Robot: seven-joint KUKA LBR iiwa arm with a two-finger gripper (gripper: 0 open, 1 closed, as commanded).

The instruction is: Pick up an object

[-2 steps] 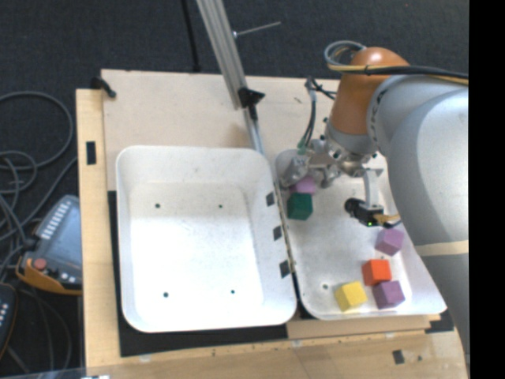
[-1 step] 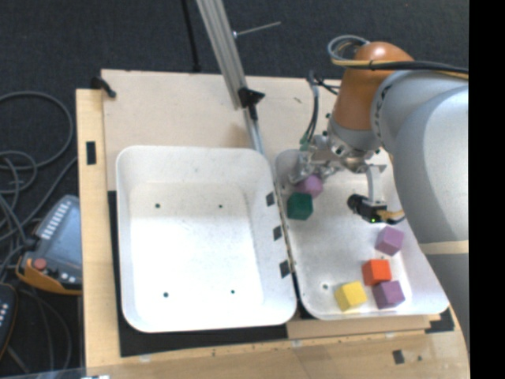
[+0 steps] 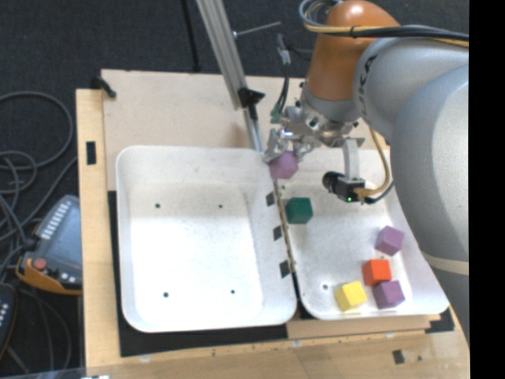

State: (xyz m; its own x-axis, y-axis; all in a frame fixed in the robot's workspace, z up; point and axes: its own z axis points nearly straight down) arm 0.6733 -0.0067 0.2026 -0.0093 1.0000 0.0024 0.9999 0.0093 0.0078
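My gripper [image 3: 284, 155] hangs over the back left corner of the right bin [image 3: 331, 251], close to the divider between the bins. A pink-purple cube [image 3: 284, 166] sits between its fingers, lifted off the bin floor. Just below it a green cube [image 3: 299, 210] rests on the bin floor. Toward the front right of the same bin lie a purple cube [image 3: 389, 241], an orange cube [image 3: 377, 272], a yellow cube [image 3: 351, 295] and another purple cube [image 3: 389, 293].
The left bin [image 3: 193, 239] lies beside the right one. A slanted aluminium post [image 3: 225, 50] rises behind the bins near the gripper. The large grey arm [image 3: 426, 133] covers the right side. Cables and a pendant [image 3: 51, 243] lie off the bench at left.
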